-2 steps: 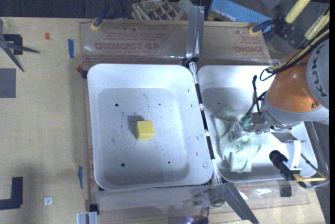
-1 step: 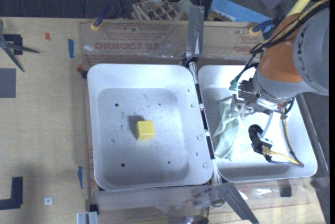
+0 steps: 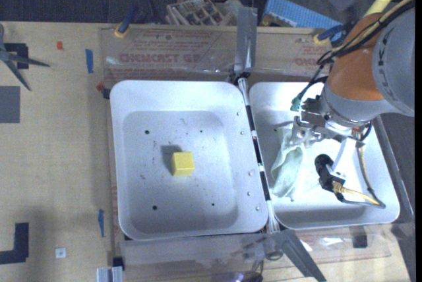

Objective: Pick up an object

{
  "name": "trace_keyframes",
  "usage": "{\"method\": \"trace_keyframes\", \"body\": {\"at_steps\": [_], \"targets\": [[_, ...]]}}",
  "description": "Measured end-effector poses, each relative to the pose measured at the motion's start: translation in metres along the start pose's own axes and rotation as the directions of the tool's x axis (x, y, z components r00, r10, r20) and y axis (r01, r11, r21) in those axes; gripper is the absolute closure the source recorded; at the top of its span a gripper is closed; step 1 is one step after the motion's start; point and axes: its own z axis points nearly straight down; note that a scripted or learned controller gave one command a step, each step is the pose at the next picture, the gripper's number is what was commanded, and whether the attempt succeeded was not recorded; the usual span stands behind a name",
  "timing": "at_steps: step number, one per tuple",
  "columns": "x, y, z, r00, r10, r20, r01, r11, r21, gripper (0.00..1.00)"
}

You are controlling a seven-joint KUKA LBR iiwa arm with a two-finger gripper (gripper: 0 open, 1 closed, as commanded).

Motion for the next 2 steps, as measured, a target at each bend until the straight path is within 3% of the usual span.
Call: {"method": "trace_keyframes", "body": {"at_steps": [1,2], "targets": [[0.0,0.0,-0.009,1.0,0.0,0.001,0.0,1.0,-0.001,1.0],[0.059,0.007,-0.067,0.921,0.389,-0.001,-0.389,0.921,0.002,1.0]]}}
